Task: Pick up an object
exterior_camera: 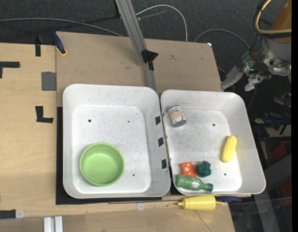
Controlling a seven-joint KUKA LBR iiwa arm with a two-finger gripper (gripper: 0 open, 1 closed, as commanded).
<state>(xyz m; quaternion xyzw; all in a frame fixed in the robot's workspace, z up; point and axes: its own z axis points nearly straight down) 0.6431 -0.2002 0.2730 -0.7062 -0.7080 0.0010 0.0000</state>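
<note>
The right bin point(245, 129) holds a small tin can point(176, 115) near its back left corner and a yellow corn cob point(229, 148) by its right wall. At the bin's front lie a small orange-red piece point(188, 168), a dark teal piece point(204, 167) and a green bottle point(193, 182) on its side. My gripper point(238, 83) hangs beyond the bin's back right corner, above the bench and outside the bin. It is open, and nothing sits between its fingers.
A green bowl point(102, 164) sits in the front of the left bin point(71, 129). A yellow squeeze bottle point(199, 203) lies on the bench just outside the right bin's front rim. A slanted metal pole point(134, 28) rises behind the bins.
</note>
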